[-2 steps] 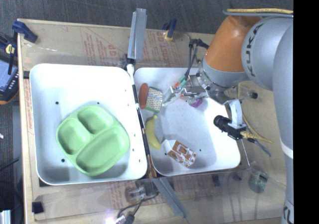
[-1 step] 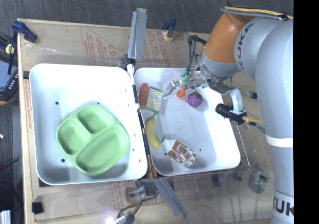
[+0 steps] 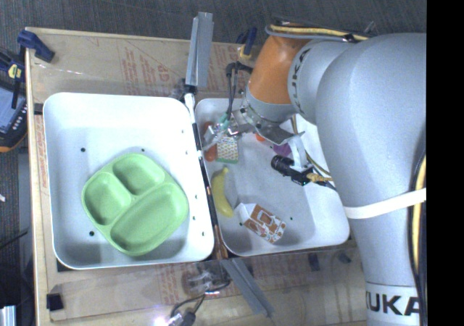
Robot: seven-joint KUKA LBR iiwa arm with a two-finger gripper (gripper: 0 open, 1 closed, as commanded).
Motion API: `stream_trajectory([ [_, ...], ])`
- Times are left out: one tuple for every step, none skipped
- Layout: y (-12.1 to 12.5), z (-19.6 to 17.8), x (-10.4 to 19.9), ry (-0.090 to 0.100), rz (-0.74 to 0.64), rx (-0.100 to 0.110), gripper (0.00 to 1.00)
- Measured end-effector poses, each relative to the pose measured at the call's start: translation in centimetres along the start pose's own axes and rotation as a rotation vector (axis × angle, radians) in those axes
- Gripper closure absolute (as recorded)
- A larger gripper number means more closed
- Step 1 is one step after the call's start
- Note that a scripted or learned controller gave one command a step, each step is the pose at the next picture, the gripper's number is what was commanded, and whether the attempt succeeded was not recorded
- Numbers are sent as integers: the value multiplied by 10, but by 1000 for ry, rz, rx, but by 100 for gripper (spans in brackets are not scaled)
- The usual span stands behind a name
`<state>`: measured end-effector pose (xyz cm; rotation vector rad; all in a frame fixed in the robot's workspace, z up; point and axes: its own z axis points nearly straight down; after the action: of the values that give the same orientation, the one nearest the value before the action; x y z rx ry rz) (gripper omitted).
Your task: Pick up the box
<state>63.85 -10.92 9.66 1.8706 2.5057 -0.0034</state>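
The box (image 3: 262, 222) is a small brown and white carton. It lies flat near the front of the right bin (image 3: 326, 227). My gripper (image 3: 233, 127) hangs below the orange wrist band at the bin's far left corner. It is well behind the box and apart from it. Right under the gripper are a pale checkered item (image 3: 228, 148) and a red item (image 3: 211, 133).
A yellow banana-shaped thing (image 3: 222, 194) lies along the right bin's left wall, just left of the box. A purple scrap (image 3: 284, 149) lies near the wrist. The left bin (image 3: 65, 122) holds a green divided plate (image 3: 135, 203). The big grey arm covers the right side.
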Motion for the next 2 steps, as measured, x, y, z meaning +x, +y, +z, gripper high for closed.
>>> stream_trajectory([
  [2,-12,1,3,-5,-1,100],
  [-37,-128,-12,12,-292,4,100],
])
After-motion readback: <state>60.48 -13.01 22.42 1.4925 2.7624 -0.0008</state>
